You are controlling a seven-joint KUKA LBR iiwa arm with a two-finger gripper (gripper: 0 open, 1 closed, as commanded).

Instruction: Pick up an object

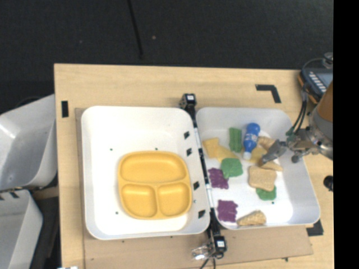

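Note:
The right bin (297, 206) holds several small objects. Among them are a blue and white bottle (251, 136), a green block (235, 139), a yellow piece (213, 148), a green lump (231, 167) and a tan bread slice (262, 178). There are also two purple pieces (217, 177) (227, 209), a small green piece (267, 193) and a tan wedge (251, 219). My gripper (277, 152) reaches in from the right, low over the bin's upper right part. It hangs just above a tan piece (266, 144) next to the bottle. Nothing shows held in it.
The left bin (101, 128) carries a yellow divided plate (153, 184). The arm's wrist and cables (314, 133) stand over the right bin's right rim. Black clips (188, 101) sit along the seam between the bins.

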